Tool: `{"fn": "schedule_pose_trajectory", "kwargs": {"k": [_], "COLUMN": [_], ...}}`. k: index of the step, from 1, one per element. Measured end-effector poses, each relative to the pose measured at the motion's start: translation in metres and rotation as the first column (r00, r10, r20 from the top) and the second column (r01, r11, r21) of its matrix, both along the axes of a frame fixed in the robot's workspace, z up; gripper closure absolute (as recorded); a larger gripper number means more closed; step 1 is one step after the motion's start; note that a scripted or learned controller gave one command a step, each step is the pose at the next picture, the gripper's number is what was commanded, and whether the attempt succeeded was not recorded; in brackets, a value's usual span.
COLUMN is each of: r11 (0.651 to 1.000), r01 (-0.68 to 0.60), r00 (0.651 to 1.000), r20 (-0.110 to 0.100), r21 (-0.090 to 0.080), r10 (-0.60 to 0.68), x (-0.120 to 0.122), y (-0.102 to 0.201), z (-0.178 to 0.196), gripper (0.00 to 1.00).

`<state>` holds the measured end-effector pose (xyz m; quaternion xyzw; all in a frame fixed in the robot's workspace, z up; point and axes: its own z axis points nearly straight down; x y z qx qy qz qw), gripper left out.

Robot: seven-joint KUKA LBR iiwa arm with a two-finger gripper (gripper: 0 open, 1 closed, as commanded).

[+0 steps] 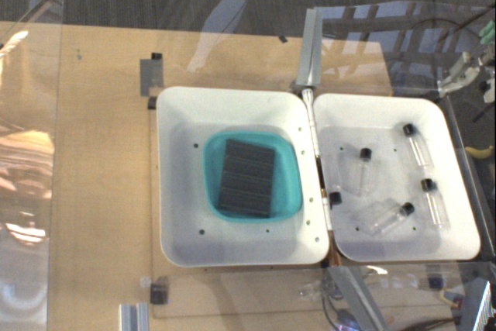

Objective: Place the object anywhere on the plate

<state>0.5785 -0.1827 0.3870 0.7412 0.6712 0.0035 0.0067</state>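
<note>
- A teal plate (pixel 252 176), squarish with rounded corners and a raised rim, sits flat in the middle of the left white bin.
- A dark grey ribbed rectangular block (pixel 247 178) lies flat on the plate, its long side running top to bottom, tilted slightly, and it covers most of the plate's centre.

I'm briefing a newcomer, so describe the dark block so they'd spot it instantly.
Find the left bin of the two white ones. In it sits a teal plate, and the block lies flat on it: dark grey, ribbed, rectangular, unlike the clear black-capped vials next door.
</note>
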Motion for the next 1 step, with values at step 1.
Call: {"fn": "schedule_pose_trajectory", "kwargs": {"k": [1], "r11": [0.997], "r01": [0.082], "r00": [0.997], "r20": [0.0], "r21": [0.0], "r10": [-0.082], "x": [-0.0418], "y": [-0.0163], "z": [0.0509], "gripper": [0.0]}}
